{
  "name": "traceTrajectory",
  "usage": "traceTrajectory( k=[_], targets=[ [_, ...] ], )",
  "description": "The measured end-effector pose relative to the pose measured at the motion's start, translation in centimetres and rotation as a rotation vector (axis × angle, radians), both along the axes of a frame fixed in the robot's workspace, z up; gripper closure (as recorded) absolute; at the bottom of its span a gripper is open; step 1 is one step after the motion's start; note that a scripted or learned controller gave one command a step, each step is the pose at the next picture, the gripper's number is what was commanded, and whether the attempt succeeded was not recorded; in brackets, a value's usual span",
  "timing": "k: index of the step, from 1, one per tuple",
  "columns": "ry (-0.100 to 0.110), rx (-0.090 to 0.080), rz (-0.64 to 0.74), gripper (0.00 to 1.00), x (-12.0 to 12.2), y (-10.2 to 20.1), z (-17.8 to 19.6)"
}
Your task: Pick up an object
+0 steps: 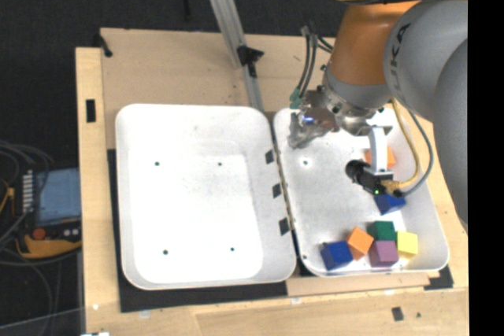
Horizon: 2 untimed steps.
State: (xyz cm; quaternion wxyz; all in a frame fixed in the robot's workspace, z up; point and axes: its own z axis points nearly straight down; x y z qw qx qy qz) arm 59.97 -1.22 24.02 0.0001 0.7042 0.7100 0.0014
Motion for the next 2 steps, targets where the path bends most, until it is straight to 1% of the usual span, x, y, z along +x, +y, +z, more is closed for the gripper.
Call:
traceTrajectory(
  k=[1, 2],
  targets=[
    [0.003, -0.001, -0.001, 1.0, -0.7, 5.9, -0.9],
    [0.0, 0.001, 0.001, 1.0, -1.7, 11.0, 0.4]
  ],
)
